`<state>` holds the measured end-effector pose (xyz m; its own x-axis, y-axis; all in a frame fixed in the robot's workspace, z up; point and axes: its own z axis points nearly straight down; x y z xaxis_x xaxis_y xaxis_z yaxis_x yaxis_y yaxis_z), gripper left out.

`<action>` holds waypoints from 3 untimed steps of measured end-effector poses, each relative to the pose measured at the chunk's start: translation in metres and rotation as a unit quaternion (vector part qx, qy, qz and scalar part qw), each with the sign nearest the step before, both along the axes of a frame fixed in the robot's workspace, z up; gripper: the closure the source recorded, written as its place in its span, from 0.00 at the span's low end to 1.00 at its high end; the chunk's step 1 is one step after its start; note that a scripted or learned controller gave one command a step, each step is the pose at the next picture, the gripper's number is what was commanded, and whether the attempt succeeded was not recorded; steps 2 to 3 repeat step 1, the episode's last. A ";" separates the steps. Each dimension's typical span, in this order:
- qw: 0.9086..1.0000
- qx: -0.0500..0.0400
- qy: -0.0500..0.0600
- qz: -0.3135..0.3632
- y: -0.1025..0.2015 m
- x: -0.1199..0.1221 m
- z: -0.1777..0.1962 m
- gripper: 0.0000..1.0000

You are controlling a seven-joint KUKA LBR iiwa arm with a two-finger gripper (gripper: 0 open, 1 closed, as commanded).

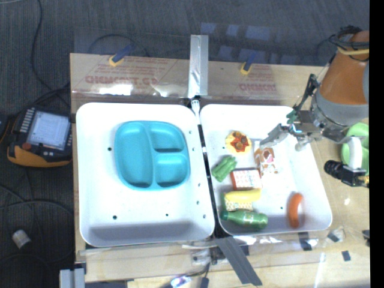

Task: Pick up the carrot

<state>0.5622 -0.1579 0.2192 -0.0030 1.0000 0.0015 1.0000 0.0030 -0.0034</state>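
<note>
Carrot (294,210) lies in the right bin (318,179), lower right of frame, close to the bin's right wall and near its bottom corner. Orange, stubby; long axis runs roughly up-down in frame w/ a slight tilt. Nothing touching it; the nearest items are well off to its left.

Tool (282,134) is at upper right of the right bin, above the carrot in frame and a bit left of it. So carrot lies down-frame and slightly right from the tool, w/ open bin floor between. Tool hangs near the snack packet (265,160), not over the carrot. Can't tell if tool is apart or together: fingers blur into the wrist hardware at this slant. Nothing seen clamped in it.

Arm (343,83) comes in from right edge, orange band at upper right, wrist angled down-left into the bin.

Other stuff in right bin: pizza slice toy (238,141), green pepper (224,168), red box (245,177), corn (242,195), cucumber (246,219). Left bin (96,209) holds a blue divided plate (153,153).

Judgement: pick not started; next move likely needs travel toward lower right, then closing across the carrot's short axis. Risk: bin wall close on carrot's right side, 1 finger may hit it.
</note>
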 end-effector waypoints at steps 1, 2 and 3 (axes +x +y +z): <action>1.000 0.000 0.001 -0.013 0.014 -0.078 -0.067 0.00; 1.000 0.000 0.001 -0.013 0.014 -0.078 -0.067 0.00; 1.000 0.000 0.001 -0.013 0.014 -0.078 -0.067 0.00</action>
